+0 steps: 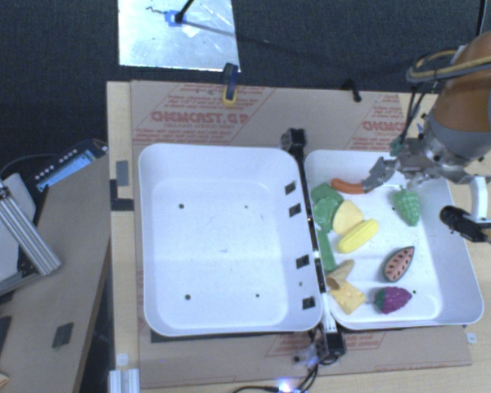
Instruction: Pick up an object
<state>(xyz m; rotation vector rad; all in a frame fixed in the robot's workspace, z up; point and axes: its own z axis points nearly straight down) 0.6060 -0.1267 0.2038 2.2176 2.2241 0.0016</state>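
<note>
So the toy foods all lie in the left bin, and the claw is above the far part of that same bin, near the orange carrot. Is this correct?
Not quite: it is the right bin, not the left one. The camera view shows the toy foods there, with the claw above the far part of that bin, near the orange carrot. The rest stands.
</note>
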